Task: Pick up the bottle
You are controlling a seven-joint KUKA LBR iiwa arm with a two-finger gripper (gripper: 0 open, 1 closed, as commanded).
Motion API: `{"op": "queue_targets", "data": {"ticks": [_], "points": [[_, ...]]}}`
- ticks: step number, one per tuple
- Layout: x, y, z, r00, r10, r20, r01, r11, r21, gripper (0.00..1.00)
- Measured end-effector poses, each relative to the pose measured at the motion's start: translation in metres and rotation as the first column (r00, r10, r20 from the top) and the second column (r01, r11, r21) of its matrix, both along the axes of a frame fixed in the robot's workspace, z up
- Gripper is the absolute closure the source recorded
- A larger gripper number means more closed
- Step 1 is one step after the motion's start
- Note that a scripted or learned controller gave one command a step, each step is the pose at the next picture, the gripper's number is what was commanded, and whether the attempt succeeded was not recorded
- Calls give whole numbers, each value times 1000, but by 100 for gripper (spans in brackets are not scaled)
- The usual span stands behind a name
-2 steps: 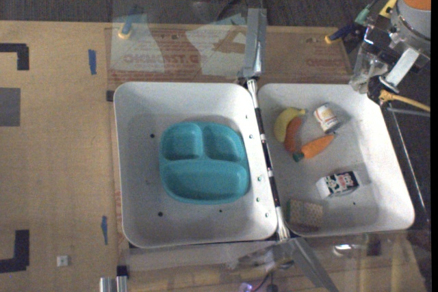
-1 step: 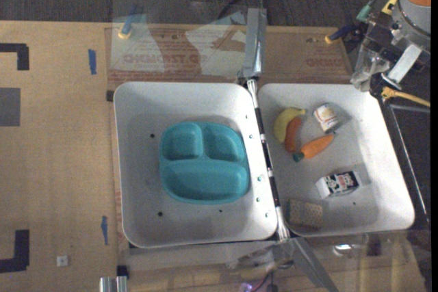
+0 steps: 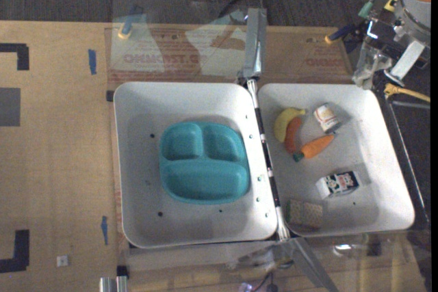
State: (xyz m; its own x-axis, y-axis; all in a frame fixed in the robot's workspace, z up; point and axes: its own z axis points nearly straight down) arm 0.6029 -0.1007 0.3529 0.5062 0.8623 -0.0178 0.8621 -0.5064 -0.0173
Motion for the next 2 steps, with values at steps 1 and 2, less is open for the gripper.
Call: {"op": "queue_targets", "data": {"ticks": [1, 2], "points": [[0, 1, 8, 1000, 1, -4, -1, 1000, -1, 100], [-41, 34, -15, 904, -428, 15, 428, 904, 4, 100]]}}
